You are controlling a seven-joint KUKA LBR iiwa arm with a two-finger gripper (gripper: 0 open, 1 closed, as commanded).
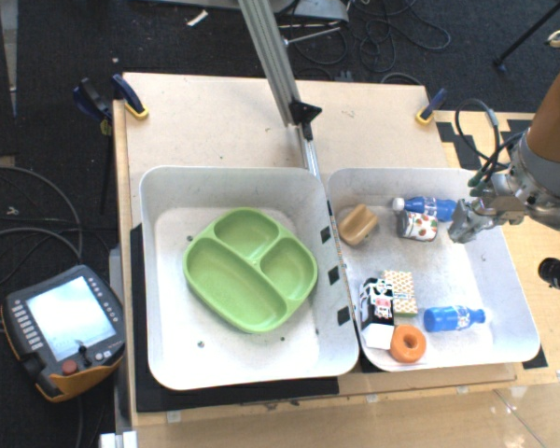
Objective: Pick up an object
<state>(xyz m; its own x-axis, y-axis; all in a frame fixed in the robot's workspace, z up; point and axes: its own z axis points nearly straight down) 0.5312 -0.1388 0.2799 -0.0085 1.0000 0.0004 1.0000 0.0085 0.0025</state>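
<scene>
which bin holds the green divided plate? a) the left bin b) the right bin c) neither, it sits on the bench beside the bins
a: the green divided plate lies inside the left bin, while the right bin holds the small items such as the orange ring.

Both bins (159, 250) white. Divided plate (250, 269) light green. Ring (409, 343) orange. Two bottles (453, 318) blue. Carton (378, 299) black-and-white cow pattern. Box (400, 290) checkered. Sponge-shaped piece (357, 224) tan. My arm (541, 171) grey.
</scene>
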